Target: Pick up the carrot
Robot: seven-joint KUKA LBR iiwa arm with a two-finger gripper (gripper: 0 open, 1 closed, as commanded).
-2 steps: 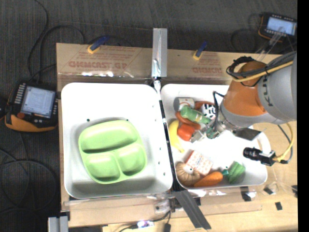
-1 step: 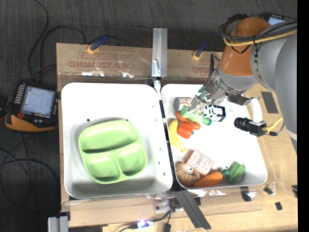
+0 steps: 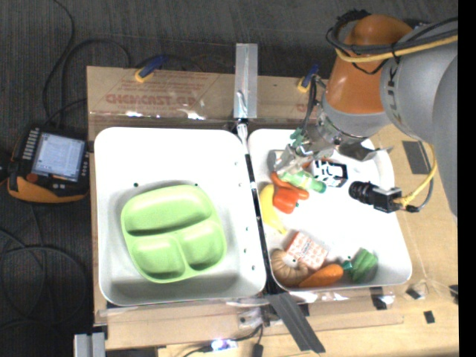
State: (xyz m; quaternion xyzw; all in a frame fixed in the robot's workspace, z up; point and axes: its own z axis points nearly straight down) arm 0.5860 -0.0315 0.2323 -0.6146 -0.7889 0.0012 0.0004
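Carrot (image 3: 322, 277) at right bin front: light, stiff, slick, tapered; grip mid-body across width. End effector (image 3: 291, 159) finger state: cannot tell

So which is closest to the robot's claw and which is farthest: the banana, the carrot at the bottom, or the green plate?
From the gripper in the camera view:
1. The banana, by the right bin's left wall, just below the gripper.
2. The carrot, at the right bin's lower edge.
3. The green plate, over in the left bin.
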